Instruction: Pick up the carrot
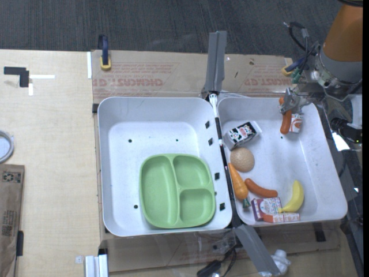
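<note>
The carrot [236, 180] lies in the right bin [323, 154] against its left wall, orange, with its green end pointing to the front. My gripper [291, 101] is far from it, over the bin's back right corner. An orange-red sausage [285, 122] hangs upright from the gripper, and the fingers are shut on its top end. A small orange and white carton [296, 123] sits just behind the hanging sausage.
Around the carrot are a tan egg-shaped thing [243, 159], a second red sausage [261, 188], a banana [294, 196], a pink box [271, 209] and a black and white milk carton [242, 133]. The left bin [115, 154] holds a green divided plate [177, 190].
</note>
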### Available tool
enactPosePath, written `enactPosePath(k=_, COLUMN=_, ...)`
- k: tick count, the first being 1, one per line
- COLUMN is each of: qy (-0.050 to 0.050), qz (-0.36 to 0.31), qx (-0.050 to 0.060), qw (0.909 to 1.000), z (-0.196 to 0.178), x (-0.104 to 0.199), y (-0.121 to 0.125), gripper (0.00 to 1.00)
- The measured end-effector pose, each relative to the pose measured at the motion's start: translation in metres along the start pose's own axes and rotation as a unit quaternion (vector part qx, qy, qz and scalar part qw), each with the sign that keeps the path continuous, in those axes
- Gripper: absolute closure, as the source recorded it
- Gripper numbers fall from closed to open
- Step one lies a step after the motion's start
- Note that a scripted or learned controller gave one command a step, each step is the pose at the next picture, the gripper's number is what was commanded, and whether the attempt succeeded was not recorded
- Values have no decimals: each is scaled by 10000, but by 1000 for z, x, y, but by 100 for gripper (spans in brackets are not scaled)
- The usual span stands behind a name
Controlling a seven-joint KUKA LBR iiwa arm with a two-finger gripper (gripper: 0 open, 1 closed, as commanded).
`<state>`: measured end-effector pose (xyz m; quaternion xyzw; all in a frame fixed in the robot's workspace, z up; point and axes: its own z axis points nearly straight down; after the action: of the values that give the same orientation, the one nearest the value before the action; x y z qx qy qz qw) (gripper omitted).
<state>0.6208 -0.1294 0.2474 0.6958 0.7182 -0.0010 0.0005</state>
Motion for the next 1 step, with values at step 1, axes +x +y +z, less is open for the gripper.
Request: enactPosePath(k=1, qy=0, qz=1, qx=0, qw=10000, z=0, x=0, y=0, gripper=0)
